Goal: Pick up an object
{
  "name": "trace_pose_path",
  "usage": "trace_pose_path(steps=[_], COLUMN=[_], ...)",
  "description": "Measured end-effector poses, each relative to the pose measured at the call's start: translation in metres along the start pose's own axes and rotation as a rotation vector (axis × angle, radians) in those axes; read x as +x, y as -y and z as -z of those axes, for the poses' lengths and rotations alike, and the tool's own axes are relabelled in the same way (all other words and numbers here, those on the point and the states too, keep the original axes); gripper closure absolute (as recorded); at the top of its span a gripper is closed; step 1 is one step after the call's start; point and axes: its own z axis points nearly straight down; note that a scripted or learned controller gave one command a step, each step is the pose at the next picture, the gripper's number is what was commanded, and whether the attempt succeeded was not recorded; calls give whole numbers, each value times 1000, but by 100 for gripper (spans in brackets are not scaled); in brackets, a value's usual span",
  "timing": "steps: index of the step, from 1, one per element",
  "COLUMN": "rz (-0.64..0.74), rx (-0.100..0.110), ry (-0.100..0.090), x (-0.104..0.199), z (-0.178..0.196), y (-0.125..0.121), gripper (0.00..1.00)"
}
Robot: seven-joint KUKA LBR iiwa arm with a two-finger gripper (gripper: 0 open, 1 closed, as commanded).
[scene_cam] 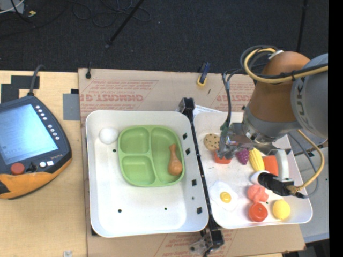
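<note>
Gripper [226, 150] is low in the right bin [305, 210], directly over a small red-orange object [221, 157] that shows just under its tip; whether it is spread or pinching cannot be told from this slanted view, since the wrist and grey body cover that area. Likely target is that red-orange piece, judged to be a light, rigid plastic toy food with a smooth, somewhat slippery skin; a pinch across its narrow width, near the middle, looks safest. Touching or nearly touching on the gripper's right sits a purple grape cluster [244, 156], bumpy and prone to be nudged. Just left of and above the gripper lies a cookie [211, 141]. Further right is a yellow corn [256, 159]; below the gripper, nearer the camera, a fried egg [224, 197], a pink piece [258, 193], a red tomato [258, 212] and a lemon [281, 209]. Well left, in the other bin, a green divided tray [140, 159] bears a drumstick [174, 161], with a white ball [108, 135] beside the tray. The target's full shape is hidden, and contact is unconfirmed.
</note>
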Motion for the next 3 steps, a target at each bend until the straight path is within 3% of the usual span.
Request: trace_pose_path(steps=[1,3], rz=[2,-4], rx=[-1,0], ry=[0,3], x=[59,58], z=[10,16], y=[-7,-4], gripper=[100,100])
